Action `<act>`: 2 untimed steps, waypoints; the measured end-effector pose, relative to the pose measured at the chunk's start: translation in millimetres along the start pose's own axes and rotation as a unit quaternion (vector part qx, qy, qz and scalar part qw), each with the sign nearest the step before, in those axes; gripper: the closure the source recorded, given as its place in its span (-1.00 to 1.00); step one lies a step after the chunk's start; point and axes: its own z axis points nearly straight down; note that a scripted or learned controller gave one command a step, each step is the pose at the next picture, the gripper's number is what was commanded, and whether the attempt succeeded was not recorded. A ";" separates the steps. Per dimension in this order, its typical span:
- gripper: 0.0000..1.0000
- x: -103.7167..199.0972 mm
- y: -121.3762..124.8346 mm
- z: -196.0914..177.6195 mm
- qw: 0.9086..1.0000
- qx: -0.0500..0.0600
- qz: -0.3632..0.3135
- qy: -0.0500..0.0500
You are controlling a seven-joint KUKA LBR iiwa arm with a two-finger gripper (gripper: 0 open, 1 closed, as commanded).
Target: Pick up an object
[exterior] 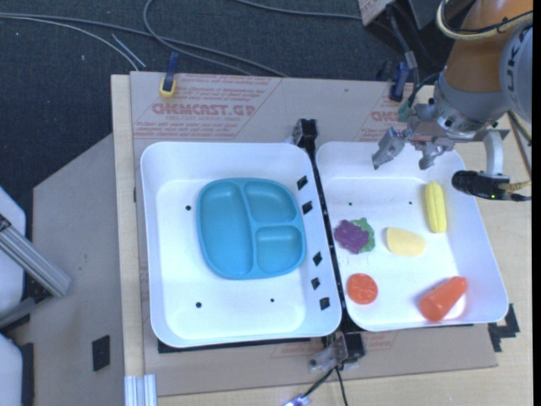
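A: Risks? Landmark is the right bin (499,294).
B: At its near edge, carrot (442,298) and tomato (363,288) could roll. Midway, grapes (354,235), lemon (405,242), corn (434,206). Tool (404,152) hangs released above the far edge, grasping nothing; could close on air.

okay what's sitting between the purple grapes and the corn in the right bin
In the camera view, a yellow lemon lies between the grapes and the corn, slightly lower than both and apart from each, on the right bin floor.
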 end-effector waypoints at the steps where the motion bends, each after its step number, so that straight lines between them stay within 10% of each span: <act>1: -1.00 0.1 2.8 -8.8 1.000 -0.007 -0.001 -0.001; 2: -1.00 4.6 -4.9 38.3 1.000 -0.005 -0.001 0.000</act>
